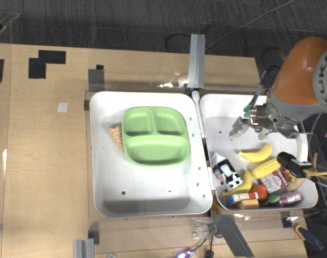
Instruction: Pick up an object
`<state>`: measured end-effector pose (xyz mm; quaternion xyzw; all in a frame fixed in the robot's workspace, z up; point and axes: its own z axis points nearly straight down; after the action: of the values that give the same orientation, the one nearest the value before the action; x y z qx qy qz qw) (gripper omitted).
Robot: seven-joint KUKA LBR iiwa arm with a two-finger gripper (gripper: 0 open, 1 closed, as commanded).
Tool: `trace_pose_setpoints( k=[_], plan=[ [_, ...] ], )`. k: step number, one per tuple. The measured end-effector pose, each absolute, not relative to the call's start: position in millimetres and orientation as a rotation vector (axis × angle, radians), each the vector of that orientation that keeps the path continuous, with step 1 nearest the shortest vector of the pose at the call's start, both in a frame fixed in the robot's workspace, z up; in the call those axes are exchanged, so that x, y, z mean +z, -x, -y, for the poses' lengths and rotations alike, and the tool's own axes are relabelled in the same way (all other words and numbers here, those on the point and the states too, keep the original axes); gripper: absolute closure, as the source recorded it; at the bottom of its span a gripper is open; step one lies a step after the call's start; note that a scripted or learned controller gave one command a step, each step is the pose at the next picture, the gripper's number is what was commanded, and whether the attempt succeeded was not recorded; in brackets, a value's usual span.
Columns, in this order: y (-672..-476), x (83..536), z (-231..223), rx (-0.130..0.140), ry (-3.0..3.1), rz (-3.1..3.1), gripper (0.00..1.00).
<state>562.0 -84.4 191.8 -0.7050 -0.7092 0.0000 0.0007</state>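
- The gripper [242, 129] hangs over the right bin [217, 112], fingers apart, holding nothing.
- The banana [256, 154] lies just below it (nearest candidate, clear of the pile).
- Best to descend squarely across its narrow width before closing.

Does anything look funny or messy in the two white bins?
Yes. A tan waffle-like piece is tucked partly under the green divided plate in the left bin. The toy food is heaped in the right bin's lower corner.
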Motion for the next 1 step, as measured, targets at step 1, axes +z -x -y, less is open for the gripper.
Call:
trace_pose_setpoints(
  k=[1],
  plan=[
    [-548.6,97.0,120.1,0.000,2.224,2.217,0.00]
  ],
)
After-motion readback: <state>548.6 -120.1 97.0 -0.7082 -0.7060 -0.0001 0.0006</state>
